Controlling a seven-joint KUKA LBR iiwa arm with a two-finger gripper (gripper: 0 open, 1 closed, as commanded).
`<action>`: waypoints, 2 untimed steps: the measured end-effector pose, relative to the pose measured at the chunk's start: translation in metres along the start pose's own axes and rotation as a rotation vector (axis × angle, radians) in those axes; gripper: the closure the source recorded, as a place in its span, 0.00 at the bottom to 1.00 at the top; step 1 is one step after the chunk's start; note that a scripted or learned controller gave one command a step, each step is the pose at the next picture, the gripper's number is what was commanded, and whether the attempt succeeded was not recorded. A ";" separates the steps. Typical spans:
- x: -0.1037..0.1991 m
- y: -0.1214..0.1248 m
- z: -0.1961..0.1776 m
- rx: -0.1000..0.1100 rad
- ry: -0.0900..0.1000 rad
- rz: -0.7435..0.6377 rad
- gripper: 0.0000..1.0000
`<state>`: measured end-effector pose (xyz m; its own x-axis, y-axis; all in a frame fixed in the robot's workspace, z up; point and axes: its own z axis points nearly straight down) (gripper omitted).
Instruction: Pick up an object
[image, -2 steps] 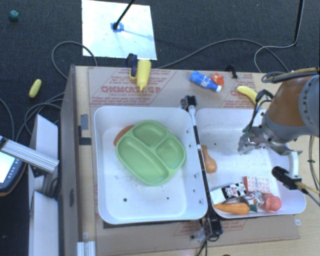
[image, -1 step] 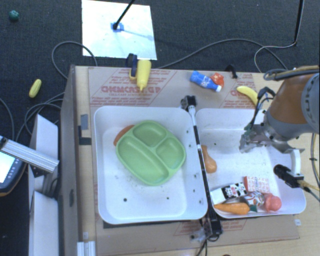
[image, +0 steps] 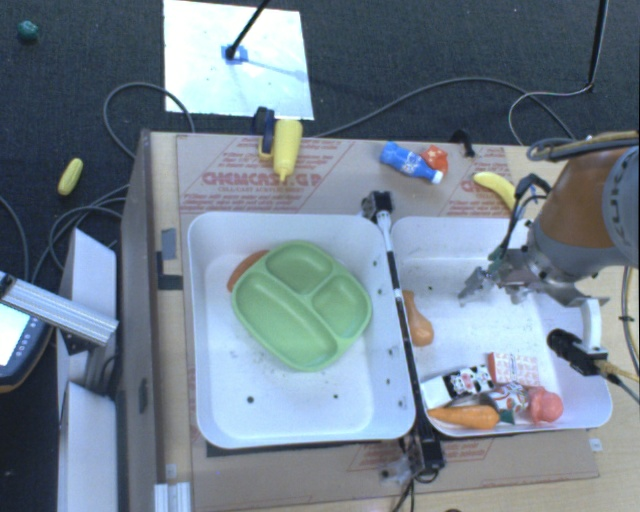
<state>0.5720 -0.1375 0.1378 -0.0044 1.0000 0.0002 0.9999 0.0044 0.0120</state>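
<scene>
The claw (image: 492, 282) is seen over the right bin (image: 440, 250), hanging above a bare patch of its white floor; whether it is open or closed cannot be told, and nothing is seen caught in it. The grey and orange arm (image: 595, 215) reaches back from it to the right. No object lies directly beneath the claw. The nearest pieces are gathered below it, along the bin's front edge: a small printed carton (image: 468, 382), a red-and-white pack (image: 512, 368), a carrot (image: 468, 417) and a pink toy (image: 545, 405), lying close together and some touching. To the lower left of the claw, against the divider between the bins, an orange piece (image: 417, 323) lies by itself. Farther left, in the other bin, a green divided plate (image: 302, 304) rests over something orange. The step in hand is judged to be the approach, with no object yet chosen or gripped. The next move calls for the claw to be carried toward one piece, perhaps the lone orange one, since the cluster could be hard to separate, and then lowered squarely over it.
</scene>
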 end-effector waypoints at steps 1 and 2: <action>0.000 0.001 -0.011 -0.002 0.001 -0.002 1.00; 0.000 0.001 -0.011 -0.002 0.001 -0.001 0.00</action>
<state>0.5728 -0.1372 0.1484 -0.0059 1.0000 0.0009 0.9999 0.0059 0.0141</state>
